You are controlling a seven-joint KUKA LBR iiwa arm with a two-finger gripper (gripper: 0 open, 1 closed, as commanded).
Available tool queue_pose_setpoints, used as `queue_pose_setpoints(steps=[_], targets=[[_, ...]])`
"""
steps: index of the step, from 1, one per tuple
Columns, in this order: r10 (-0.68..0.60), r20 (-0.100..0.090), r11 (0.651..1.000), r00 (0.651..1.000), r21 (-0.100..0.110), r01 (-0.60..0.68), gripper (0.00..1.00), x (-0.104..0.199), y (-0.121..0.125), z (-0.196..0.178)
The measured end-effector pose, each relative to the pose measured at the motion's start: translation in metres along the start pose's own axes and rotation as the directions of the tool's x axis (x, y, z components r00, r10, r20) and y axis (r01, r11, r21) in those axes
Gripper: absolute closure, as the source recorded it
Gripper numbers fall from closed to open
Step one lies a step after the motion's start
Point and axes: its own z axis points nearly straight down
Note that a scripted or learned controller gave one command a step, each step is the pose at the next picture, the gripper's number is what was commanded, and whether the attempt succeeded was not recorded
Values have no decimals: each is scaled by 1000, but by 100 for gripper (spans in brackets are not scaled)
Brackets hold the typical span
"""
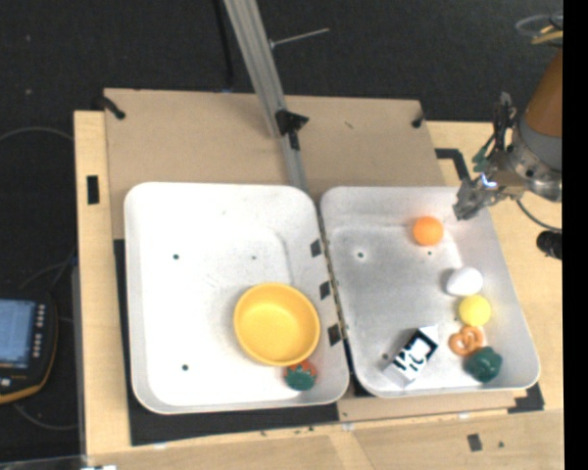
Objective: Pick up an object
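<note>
Single fixed overhead camera, slanted down on both bins [225, 204].

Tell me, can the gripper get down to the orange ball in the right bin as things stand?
Probably yes. The gripper hangs at the right bin's upper right edge, with the orange ball just beside it. The ball lies apart from the white ball, with bare floor around it and nothing over it.

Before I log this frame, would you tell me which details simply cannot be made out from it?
- Gripper: too small and dark against the right bin's rim to read its state.
- Arm: cut off by the right edge.
- Small green and red object: partly hidden behind the yellow bowl; identity unclear.
- Black and white box: print too small to read.
</note>
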Motion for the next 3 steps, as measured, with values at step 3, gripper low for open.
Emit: queue_pose_setpoints(steps=[3], targets=[[-4,-5,1000,1000,8,4,100,98,-5,-15]])
